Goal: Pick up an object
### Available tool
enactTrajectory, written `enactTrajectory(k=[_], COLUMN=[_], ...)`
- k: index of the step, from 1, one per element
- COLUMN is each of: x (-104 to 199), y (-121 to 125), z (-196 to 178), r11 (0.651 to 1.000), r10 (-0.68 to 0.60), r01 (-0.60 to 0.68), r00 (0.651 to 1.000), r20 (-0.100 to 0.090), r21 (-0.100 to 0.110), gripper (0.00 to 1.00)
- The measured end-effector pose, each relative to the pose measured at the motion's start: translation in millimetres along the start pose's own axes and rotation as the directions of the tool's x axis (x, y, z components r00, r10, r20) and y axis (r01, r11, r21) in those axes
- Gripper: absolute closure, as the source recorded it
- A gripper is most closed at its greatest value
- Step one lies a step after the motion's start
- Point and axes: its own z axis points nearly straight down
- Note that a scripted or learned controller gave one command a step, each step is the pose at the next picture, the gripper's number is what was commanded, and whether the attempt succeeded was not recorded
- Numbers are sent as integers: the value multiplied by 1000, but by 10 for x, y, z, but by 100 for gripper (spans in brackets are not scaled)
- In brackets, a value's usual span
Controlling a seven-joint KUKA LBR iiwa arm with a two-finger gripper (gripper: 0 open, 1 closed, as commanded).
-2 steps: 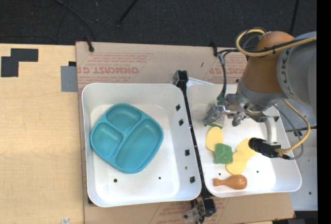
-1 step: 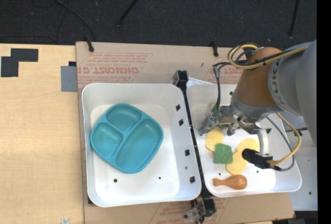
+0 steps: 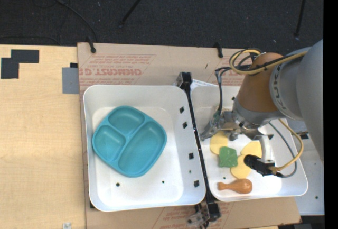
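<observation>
Behind bins, cardboard [image 3: 119, 64] printed "CHEMCRZT, G"

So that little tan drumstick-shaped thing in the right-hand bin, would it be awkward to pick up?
Probably a bit. The drumstick looks smooth and glossy, so it may slip. Its rounded body suggests it could roll when nudged. It seems to be a small toy, so likely light.

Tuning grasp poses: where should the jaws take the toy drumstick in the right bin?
Probably at the narrow neck of the drumstick, coming straight down. It lies flat near the right bin's front wall, long axis left-right, so close the jaws front-to-back across it. The bulbous right end looks too wide.
</observation>
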Motion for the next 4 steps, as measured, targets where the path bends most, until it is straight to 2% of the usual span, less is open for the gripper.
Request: enactTrajectory(k=[1,2,4], x=[-14,68,45], y=[2,-49,69], z=[-115,-662,-1656], r11=[1000,1000,1000], r10=[5,-1,-2], r01=[-5,1,2], r00=[1000,1000,1000], r20=[0,0,1], r21=[0,-6,-7], gripper=[100,100,100])
